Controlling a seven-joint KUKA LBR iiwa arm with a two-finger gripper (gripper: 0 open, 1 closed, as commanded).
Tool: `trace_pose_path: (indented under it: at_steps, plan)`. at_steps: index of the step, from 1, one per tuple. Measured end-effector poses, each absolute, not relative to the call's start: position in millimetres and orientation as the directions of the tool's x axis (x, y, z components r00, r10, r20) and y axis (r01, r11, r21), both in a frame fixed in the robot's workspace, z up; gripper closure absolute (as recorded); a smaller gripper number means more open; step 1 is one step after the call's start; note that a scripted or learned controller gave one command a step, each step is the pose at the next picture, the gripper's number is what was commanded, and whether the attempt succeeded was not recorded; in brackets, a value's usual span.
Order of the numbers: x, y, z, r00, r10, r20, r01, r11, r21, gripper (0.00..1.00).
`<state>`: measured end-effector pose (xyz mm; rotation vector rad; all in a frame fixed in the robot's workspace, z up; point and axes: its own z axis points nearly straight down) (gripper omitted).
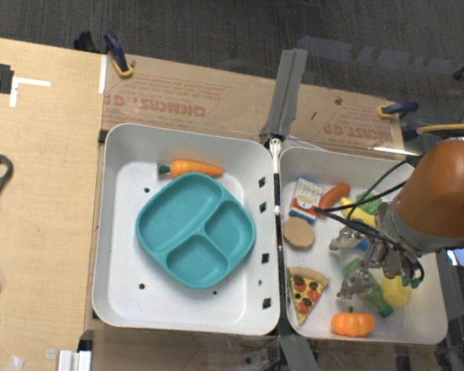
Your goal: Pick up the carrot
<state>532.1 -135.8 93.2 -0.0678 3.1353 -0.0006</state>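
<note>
1. Camera view, looking down: the carrot (196, 168) lies in the left bin (115, 233), against its far wall, just behind a teal divided plate (196, 229).
2. The gripper (361, 284) hangs low in the right bin (426, 321), among toy foods: a pizza slice (305, 291) and a small orange pumpkin (353, 324).
3. Whether its jaws stand open or closed cannot be told; no carrot is between them.
4. Judged so, the pick has not begun: the arm must cross to the left bin, descend, grasp and lift.
</note>
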Motion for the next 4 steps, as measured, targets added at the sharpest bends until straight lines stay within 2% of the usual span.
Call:
trace_pose_path:
  at_steps: [1,2,3,4]
  plan:
    - [494.8,-187.0,93.4,-0.997,-0.081,-0.005,-0.081,0.997,-0.001,0.00]
    - [484.8,-131.0,91.8,-0.967,-0.253,-0.002,-0.253,0.967,0.000,0.00]
    - [494.1,-97.0,92.0,-0.827,-0.563,-0.003,-0.563,0.827,0.000,0.00]
    - [486.1,-91.6,125.8,-0.825,-0.564,-0.003,-0.564,0.825,-0.001,0.00]
